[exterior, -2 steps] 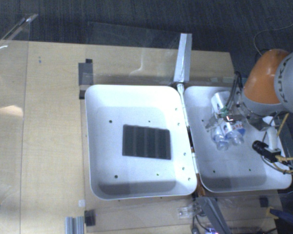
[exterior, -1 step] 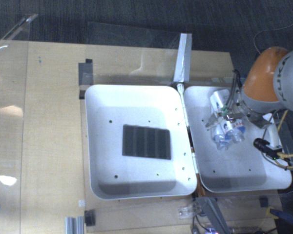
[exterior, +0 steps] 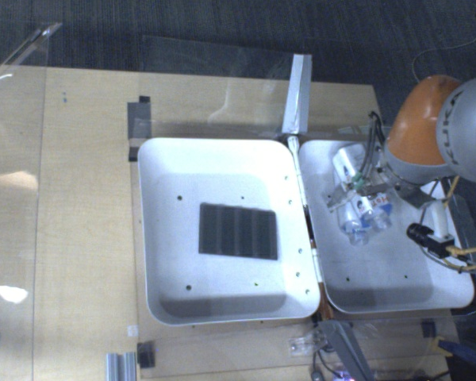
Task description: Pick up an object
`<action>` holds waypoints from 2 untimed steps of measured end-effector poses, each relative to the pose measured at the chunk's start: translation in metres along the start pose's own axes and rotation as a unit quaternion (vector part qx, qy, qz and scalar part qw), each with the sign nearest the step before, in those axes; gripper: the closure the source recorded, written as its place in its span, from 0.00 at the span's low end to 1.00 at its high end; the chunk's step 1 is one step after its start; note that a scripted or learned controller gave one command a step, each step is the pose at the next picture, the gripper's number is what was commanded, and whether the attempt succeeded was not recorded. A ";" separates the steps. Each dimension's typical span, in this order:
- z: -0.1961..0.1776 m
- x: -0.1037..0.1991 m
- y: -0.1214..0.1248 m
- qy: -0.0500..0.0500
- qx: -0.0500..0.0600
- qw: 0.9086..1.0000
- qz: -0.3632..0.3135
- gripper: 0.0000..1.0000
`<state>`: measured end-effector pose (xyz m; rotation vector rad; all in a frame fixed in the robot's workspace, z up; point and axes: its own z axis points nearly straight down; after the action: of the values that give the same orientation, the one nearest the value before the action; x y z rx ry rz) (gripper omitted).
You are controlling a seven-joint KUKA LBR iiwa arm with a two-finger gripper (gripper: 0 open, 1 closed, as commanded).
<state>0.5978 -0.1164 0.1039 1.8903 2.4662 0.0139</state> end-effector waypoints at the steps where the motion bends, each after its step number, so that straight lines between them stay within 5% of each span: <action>1: 0.000 -0.002 -0.003 0.002 -0.006 1.000 -0.020 0.00; 2: 0.000 0.006 -0.003 -0.001 -0.007 0.999 -0.039 0.00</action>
<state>0.5933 -0.1116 0.1042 1.7864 2.5298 0.0268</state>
